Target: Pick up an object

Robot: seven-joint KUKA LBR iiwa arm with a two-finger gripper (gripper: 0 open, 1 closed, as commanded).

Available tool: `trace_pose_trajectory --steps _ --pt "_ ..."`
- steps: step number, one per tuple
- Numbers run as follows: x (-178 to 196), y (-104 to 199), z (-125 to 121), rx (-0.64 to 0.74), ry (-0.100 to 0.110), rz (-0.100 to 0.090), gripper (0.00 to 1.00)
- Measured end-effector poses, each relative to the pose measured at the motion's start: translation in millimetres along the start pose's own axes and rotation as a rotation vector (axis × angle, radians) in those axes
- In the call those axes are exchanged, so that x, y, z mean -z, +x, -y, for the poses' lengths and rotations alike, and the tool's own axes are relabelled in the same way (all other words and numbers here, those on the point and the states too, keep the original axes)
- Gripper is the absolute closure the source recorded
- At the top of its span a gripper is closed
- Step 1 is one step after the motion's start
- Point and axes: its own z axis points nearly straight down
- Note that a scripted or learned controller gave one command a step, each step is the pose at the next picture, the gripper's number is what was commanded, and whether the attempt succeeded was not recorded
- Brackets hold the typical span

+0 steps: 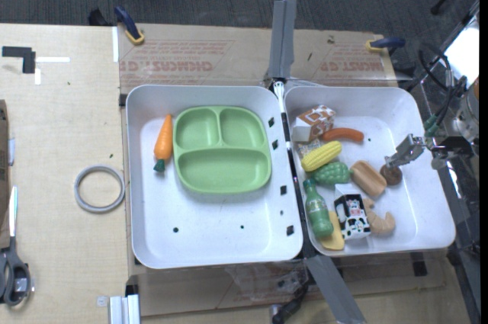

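The right bin holds several toy foods: a brown and white carton, a red sausage, a corn cob, a green bunch, a tan bun, a green bottle, a cow-patterned carton and a beige pastry. My gripper hangs over the bin's right side, just above a small brown piece. I see nothing held in it. In the left bin lie a green divided plate and a carrot.
A yellow wedge lies at the right bin's front edge. A grey tape ring and scissors rest on the bench at the left. Clamps and cables sit behind the bins.
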Motion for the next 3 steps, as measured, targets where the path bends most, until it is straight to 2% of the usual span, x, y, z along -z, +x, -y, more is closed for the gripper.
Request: trace_pose_trajectory --steps 1,2,3 --pt "-97 9 4 0.1 0.001 -0.001 0.0" --pt "-17 61 -17 0.25 -0.002 0.0 0.0" --pt "-99 42 3 0.384 -0.001 -0.001 0.0"
